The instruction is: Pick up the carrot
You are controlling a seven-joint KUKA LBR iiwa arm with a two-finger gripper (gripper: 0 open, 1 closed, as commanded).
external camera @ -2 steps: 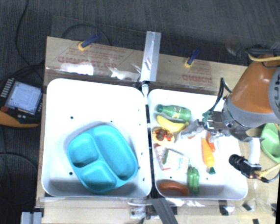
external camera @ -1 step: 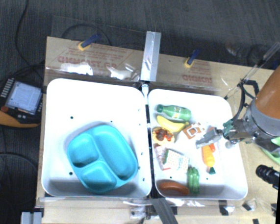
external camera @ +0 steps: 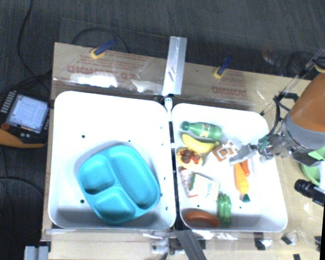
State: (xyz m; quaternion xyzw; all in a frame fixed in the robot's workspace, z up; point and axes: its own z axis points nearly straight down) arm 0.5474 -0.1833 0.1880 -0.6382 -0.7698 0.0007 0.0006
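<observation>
Approach step, by the look of it: gripper (external camera: 244, 156) poised in the right bin (external camera: 268, 222), just above the upper end of the carrot (external camera: 241, 178), which lies lengthwise near that bin's right side — jaw state impossible to tell at this size, nothing visibly between them. Next, likely a short drop onto the orange body. Open floor right of the carrot up to the wall — tighter to the left, with a small packet (external camera: 224, 152) and a printed box (external camera: 201, 186) nearby.
</observation>
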